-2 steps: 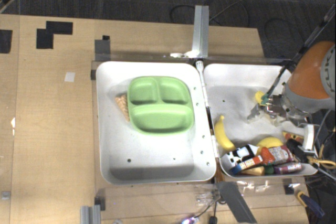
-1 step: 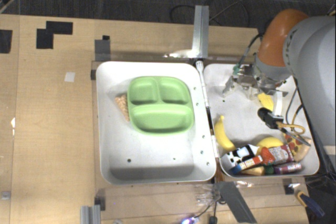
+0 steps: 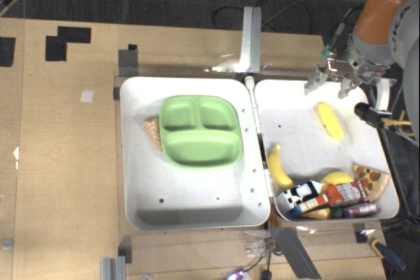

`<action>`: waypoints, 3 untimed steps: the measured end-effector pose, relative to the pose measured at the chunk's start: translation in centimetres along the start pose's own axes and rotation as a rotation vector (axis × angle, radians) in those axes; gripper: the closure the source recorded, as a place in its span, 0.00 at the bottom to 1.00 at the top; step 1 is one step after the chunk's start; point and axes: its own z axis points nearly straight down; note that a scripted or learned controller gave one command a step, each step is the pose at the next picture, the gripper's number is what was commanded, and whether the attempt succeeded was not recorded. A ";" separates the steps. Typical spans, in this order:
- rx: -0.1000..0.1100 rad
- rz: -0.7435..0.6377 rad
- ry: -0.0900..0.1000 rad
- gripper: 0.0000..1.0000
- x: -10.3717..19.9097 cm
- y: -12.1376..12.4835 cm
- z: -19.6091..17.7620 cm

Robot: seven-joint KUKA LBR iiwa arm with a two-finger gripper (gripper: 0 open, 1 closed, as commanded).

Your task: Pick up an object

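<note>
My gripper hangs over the back edge of the right bin, open, with nothing between its fingers. Just in front of it and a little to the right lies a yellow oblong object on the bin floor, apart from the fingertips. A banana lies by the bin's left wall. Several items are piled along the front wall: a yellow fruit, a pizza slice toy, a red bottle, a black-and-white item and a purple marker.
The left bin holds a green divided plate with a tan piece tucked under its left side. A metal post stands behind the wall between the bins. Cables run at the far right.
</note>
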 end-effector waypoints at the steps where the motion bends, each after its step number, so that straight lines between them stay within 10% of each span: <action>1: -0.001 -0.039 -0.001 0.00 -4.0 0.4 9.0; 2: -0.009 -0.048 -0.001 1.00 -3.7 0.7 7.6; 3: 0.001 0.108 0.001 1.00 2.8 -0.3 -2.5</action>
